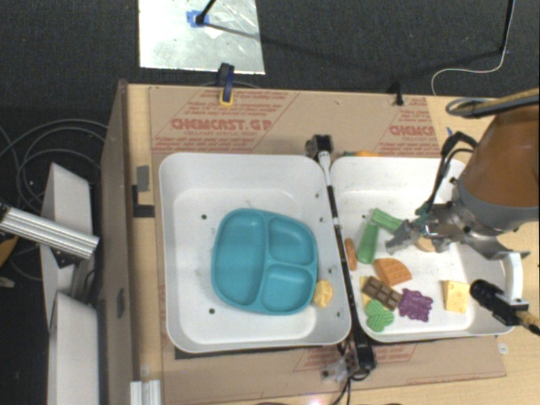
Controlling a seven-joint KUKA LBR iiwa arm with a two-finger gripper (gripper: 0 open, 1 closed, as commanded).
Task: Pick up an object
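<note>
Camera view: I had two white bins side by side, mid-frame. The left bin [181, 226] held the teal divided plate [264, 260] lying flat near its centre, with a small yellow piece [323, 292] just off the plate's lower right corner, against the divider wall. I judged that side to be the drop zone, since nearly all the clutter sat in the other bin.

The right bin [380, 171] carried the pick candidates, bunched in its lower left part: a green cylinder [369, 243] with a second green piece [387, 220] just above it, an orange wedge [392, 270], a brown bar [380, 293], a purple grape cluster [415, 304], a green leafy piece [379, 316], a yellow cheese block [456, 295] further right, and a thin orange strip [349, 253] along the divider. They looked loosely scattered — some touching, none stacked.

The gripper [403, 236] came in from the right of the frame, low in the right bin, its tip just beside the green pieces and above the orange wedge. The nearest target, by my read, was the green cylinder or the upper green piece.

Pincer state — I couldn't tell. The wrist hardware blurred together at that slant, and I saw nothing clearly clamped, so I didn't count it as a grasp.
</note>
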